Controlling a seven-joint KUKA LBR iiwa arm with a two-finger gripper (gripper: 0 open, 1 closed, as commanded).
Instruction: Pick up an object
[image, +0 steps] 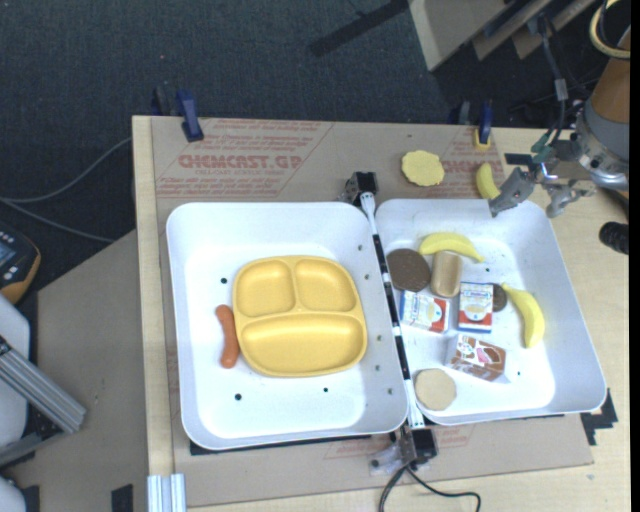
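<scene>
The left bin (200, 400) holds a yellow divided tray (298, 315) with a sausage (228, 335) beside it, while the right bin (570, 370) crowds the graspable pieces: bananas (450, 244), cartons (476, 307), cookies (407, 268). The gripper (530, 190) hovers over that bin's far corner, fingers spread and holding nothing, apparently placed to descend.

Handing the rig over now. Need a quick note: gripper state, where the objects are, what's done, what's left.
Gripper: open, holding nothing, hovering over the top right corner of the right bin.
Right bin holds two bananas, a brown disc, a tan cylinder, small cartons and a tan round piece.
Left bin holds the yellow divided tray with a sausage beside it.
On the bench behind the bins: a yellow round piece and a small banana.
Done: nothing picked yet.
Left: descend, close on one object, lift.
</scene>
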